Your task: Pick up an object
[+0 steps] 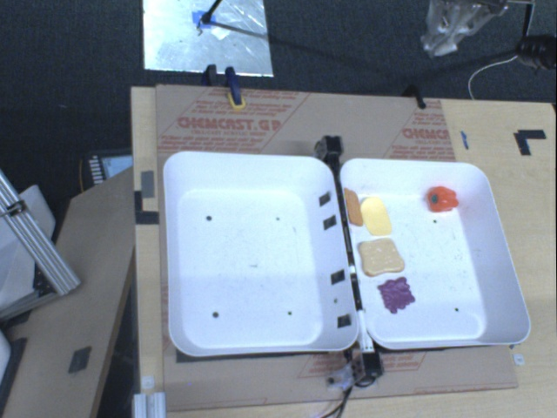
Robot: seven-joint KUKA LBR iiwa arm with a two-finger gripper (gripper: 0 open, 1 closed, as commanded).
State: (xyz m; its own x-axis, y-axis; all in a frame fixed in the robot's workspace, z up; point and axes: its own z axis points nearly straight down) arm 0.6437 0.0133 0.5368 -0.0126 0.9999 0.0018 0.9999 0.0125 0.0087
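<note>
I see my gripper (pixel 450 26) high over the floor beyond the right bin (pixel 496 259), nothing in it; whether it's apart I cannot tell. Targets cluster by the divider: bread (pixel 381 256), grapes (pixel 396 294), yellow piece (pixel 376 215). Tomato (pixel 441 198) sits apart, easiest.

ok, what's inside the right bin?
Right bin holds four items: an orange-red tomato-like piece, a yellow piece, a tan bread-like slice, and a purple grape-like cluster. An orange sliver sits partly hidden at the divider.
</note>
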